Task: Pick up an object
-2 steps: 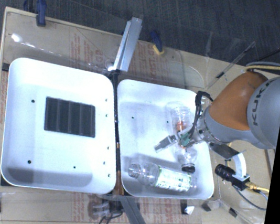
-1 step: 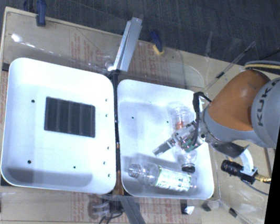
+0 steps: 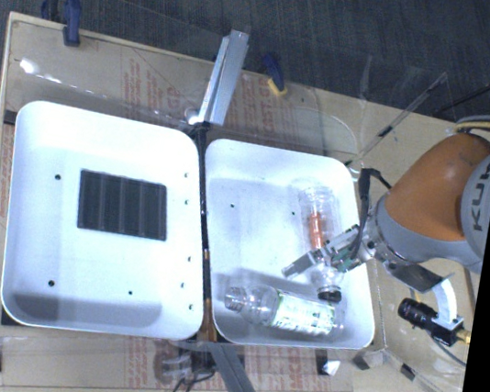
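Camera view: arm [image 3: 429, 207] (from right) over right bin [image 3: 259, 169].

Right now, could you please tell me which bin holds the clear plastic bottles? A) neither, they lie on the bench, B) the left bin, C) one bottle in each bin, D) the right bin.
D: both clear bottles lie in the right bin, one with a green label along its near wall and one with an orange insert just by the hand; the left bin shows a dark grille patch.
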`<state>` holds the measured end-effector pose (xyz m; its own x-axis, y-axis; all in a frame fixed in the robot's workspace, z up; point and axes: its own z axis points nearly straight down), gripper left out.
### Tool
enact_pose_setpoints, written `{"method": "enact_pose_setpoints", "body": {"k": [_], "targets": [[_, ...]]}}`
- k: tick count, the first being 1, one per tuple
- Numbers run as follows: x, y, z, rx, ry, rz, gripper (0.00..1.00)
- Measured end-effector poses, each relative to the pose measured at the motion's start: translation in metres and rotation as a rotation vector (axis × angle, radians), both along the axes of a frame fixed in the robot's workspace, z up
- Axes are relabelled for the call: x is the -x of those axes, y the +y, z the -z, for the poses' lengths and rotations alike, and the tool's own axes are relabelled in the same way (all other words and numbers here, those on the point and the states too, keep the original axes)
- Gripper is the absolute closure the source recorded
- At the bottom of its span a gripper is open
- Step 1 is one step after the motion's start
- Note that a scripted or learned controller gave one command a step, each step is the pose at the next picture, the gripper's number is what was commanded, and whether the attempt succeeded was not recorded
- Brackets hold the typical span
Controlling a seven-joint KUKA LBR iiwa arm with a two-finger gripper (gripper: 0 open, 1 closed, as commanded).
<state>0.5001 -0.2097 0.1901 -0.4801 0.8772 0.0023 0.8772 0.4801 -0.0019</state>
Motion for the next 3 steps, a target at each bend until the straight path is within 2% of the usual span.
{"method": "enact_pose_setpoints", "body": {"k": [1, 2, 3], "targets": [[-0.037, -0.001, 0.018, 0.002, -0.002, 0.081, 0.0], [-0.038, 0.0, 0.008, 0.002, -0.002, 0.075, 1.0], [-0.038, 0.0, 0.008, 0.002, -0.002, 0.075, 0.0]]}}
